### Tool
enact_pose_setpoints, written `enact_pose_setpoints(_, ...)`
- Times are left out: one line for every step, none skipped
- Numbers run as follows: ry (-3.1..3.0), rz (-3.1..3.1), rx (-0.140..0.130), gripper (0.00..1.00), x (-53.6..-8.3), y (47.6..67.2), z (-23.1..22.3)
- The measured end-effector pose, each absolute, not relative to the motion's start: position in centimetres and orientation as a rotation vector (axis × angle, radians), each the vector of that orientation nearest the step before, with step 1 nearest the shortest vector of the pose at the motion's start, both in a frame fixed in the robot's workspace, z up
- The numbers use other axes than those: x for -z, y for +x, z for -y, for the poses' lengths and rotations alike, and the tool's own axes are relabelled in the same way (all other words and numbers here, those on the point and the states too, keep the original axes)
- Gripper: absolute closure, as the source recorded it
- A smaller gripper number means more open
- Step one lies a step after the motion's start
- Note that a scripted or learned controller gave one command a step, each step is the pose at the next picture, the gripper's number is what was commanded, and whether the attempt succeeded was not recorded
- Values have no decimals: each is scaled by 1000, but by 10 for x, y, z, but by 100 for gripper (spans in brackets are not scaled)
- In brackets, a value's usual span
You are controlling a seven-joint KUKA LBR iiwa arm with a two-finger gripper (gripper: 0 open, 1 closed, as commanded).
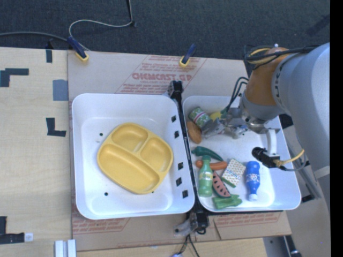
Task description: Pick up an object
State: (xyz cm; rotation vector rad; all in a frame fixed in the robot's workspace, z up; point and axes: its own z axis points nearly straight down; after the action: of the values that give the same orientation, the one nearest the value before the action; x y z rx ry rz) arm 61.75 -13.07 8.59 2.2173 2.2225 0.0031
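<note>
The surface [32, 116] is pale wood at the left, marked with dark tape pieces, and a brown cardboard sheet with red lettering [155, 76] lies under both bins, pinned at its far edge by two yellow-and-blue clamps [79, 50]. The left shallow white plastic bin [86, 197] carries a yellow plastic divided plate with three compartments [135, 157], set at a tilt near the bin's middle. A row of black clips [180, 165] runs along the seam between the two bins.

The right white bin [284, 194] holds a cluster of small toys. At its far left sit a green tin can with a printed label [199, 115] and, just beside it toward the seam, a brown oval bread-like piece [194, 134]. Nearer the camera lie a dark green pepper-shaped toy [208, 153], an orange carrot-like toy [213, 165], a clear green plastic bottle [205, 180], a watermelon slice toy [219, 184], a green pod-like toy [227, 201], a small patterned white-and-green square packet [233, 171] and a blue-and-white plastic bottle [252, 180].

The tool [217, 126] hangs low over the far part of the right bin, just right of the can and close to it, below the grey arm with its orange band [262, 84]. Whether it is released or clenched cannot be told, since its tips blur into the clutter.
</note>
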Motion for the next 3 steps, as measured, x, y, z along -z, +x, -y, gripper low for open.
enact_pose_setpoints(2216,-2222,-4,100,-96,618,131)
enact_pose_setpoints(2216,-2222,-4,0,-96,618,131)
enact_pose_setpoints(2221,-2224,4,0,-85,633,116)
